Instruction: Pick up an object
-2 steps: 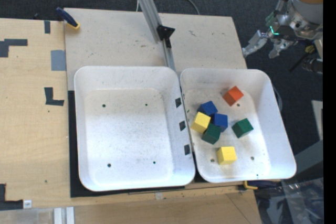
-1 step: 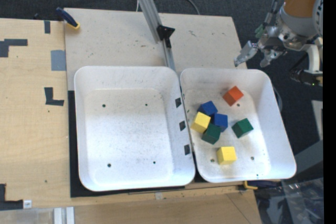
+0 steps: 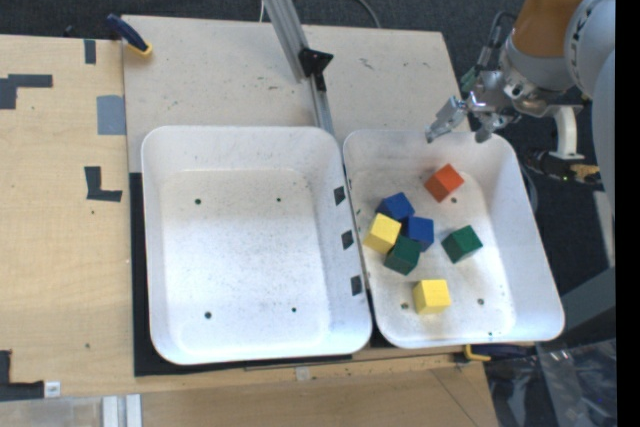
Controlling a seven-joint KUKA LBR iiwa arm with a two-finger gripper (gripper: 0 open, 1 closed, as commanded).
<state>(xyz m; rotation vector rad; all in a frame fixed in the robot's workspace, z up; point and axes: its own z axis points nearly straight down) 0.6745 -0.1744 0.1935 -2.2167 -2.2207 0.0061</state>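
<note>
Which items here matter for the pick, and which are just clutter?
Job:
orange cube
blue cubes
yellow cubes
green cubes
right bin
gripper

Lying about:
left bin
blue-and-yellow clamp

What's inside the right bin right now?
The right bin holds seven cubes: one orange, two blue, two yellow, two green. Anything beneath the central cluster is covered. The gripper is above the far rim.

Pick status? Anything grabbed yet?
Nothing grabbed. The gripper hangs over the right bin's top edge with nothing between its fingers. The orange block sits nearest; all seven blocks lie in that bin. Descent, grasp and lift remain.
</note>
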